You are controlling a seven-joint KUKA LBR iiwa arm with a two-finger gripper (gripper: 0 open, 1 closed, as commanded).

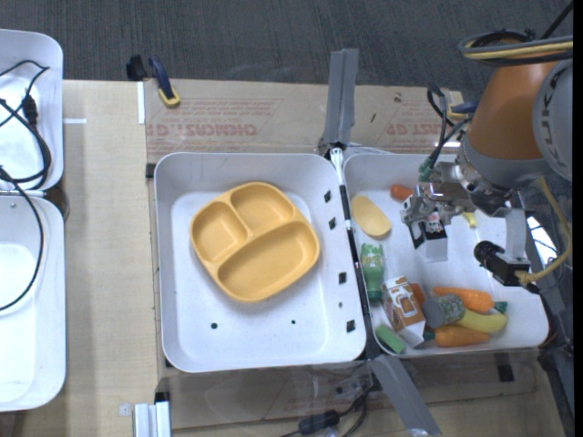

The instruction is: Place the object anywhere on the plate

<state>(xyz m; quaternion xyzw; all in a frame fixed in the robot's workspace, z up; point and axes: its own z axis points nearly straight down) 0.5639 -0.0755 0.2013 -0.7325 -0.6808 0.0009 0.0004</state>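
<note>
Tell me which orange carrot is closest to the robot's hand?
The small carrot at the far edge of the right bin, just left of the hand. The other two carrots lie near the banana.

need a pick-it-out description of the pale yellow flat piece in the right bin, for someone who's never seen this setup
Start at the right bin, the one crowded with toy food. Go to its upper left corner, beside the divider between the bins; the pale yellow oval piece lies flat there, just above a green bottle. It is the only plain, pale, chip-like shape; its neighbours are green, orange or printed.
</note>
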